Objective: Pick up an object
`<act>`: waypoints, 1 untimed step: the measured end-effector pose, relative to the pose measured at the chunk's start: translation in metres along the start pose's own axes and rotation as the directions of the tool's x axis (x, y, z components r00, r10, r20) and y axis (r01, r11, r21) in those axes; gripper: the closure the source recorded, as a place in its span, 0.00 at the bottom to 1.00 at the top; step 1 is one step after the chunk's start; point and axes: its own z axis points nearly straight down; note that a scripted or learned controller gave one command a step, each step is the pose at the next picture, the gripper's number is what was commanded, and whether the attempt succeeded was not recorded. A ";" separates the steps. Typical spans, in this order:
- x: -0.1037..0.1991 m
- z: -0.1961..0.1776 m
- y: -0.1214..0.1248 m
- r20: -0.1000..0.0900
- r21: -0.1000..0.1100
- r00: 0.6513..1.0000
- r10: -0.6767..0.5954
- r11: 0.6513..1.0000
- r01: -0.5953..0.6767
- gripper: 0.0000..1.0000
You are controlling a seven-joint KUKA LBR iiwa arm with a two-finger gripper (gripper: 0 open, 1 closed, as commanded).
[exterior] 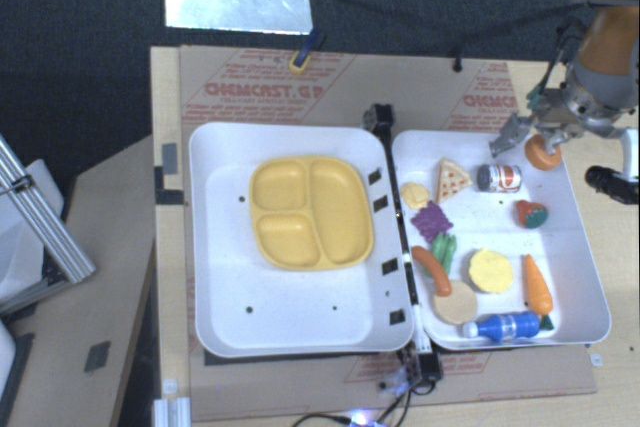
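- Your gripper (532,137) hangs over the far right corner of the right bin (590,265); its grey fingers (508,137) look spread, though glare and blur leave me unsure, so I cannot tell for certain.
- An orange ball (545,153) sits just beside the fingers, seemingly not between them.
- You have a can (498,178) lying near, a pizza slice (452,181) left of it, and a carrot (537,284) nearer the front.
- Your left bin (215,245) holds a yellow tray (308,213).
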 end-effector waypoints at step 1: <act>0.001 -0.010 0.003 0.003 -0.014 1.000 -0.003 1.000 0.003 0.00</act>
